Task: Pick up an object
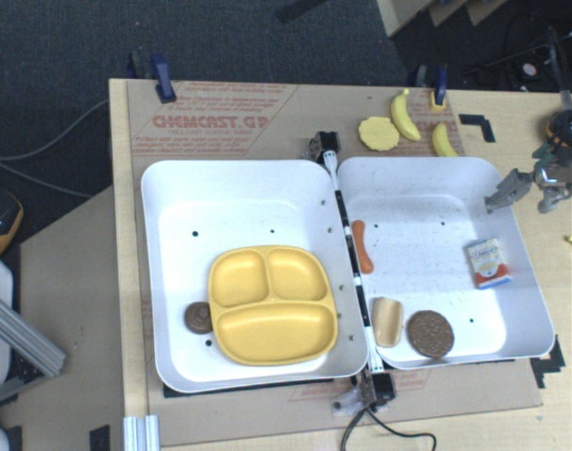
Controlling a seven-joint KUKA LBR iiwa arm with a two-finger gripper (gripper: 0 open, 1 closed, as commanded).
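The gripper (534, 184) is being seen at the right bin's (455, 172) far right corner, just over the rim, with grey metal parts jutting toward the bin. Whether it is spread or pressed together cannot be told, since the parts are small and blurred there. Nothing is being shown between them, and nothing is being touched as far as can be judged.

No single object is being named by the task. In the right bin, a packet (487, 262) is lying near the right wall and is nearest the gripper. A brown disc (429, 334) and a tan cup (388, 321) are lying at the near edge, and an orange stick (362, 246) is lying against the left wall. In the left bin (163, 252), a yellow tray (270, 303) is sitting with a small brown piece (198, 318) touching its left side.

Several risks are being judged. The packet is flat and close to the wall, so it is likely to be slid aside or a finger to be blocked by the wall. The stick is being crowded by the divider. The disc and cup are nearly touching, so one may be knocked while the other is being approached.
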